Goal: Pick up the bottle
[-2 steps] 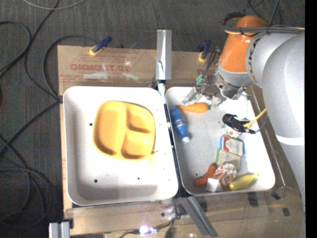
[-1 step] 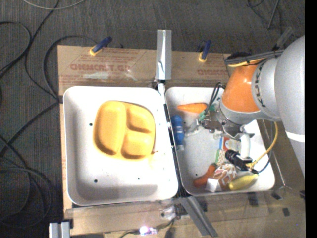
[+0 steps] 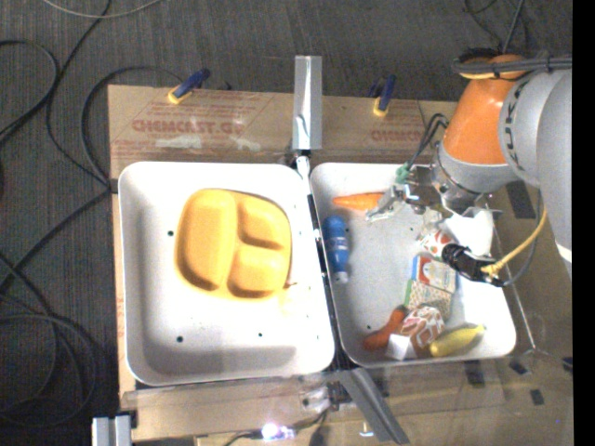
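Jaws: whether mine stand apart or together cannot be told at this angle; nothing shows between them. My gripper hangs over the upper part of the right bin, beside an orange carrot-like piece lying near that bin's far wall. Bottle, blue with a paler label: lying on its side along the right bin's left wall, well apart from my gripper. Lower right corner of the same bin: a cluster comprising a small patterned box, a red-and-white packet, a white cube, an orange-red piece and a yellow banana-shaped item, touching or overlapping one another. Left bin: holds a yellow divided tray, set toward the upper centre, three compartments showing.
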Tool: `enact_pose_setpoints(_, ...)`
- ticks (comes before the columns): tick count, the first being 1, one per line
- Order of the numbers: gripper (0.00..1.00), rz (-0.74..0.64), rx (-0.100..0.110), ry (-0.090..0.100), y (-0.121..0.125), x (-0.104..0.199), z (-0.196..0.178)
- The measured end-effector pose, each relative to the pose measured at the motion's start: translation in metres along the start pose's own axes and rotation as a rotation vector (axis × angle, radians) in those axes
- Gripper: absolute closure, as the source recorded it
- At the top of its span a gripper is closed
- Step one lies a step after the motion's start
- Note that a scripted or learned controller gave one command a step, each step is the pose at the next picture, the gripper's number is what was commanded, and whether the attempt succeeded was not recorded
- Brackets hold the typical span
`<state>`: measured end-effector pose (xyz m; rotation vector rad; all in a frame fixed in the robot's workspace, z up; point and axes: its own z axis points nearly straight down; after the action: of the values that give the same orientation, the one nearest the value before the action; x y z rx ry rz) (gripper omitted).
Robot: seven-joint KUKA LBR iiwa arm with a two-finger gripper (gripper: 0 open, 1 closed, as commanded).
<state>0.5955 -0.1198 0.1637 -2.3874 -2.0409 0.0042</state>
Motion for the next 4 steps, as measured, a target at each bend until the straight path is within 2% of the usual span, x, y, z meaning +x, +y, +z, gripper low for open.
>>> enact_pose_setpoints(1,0.00,-0.287,-0.025,-0.016,-0.024,0.008,0.071)
enact_pose_setpoints(2,0.00,-0.444,-0.026,-0.020,-0.017,0.007,0.071)
enact_pose_setpoints(3,0.00,-0.121,-0.001,-0.002,-0.033,-0.022,-0.044)
enact_pose_setpoints(4,0.00,-0.072,-0.009,0.000,-0.029,0.011,0.074)
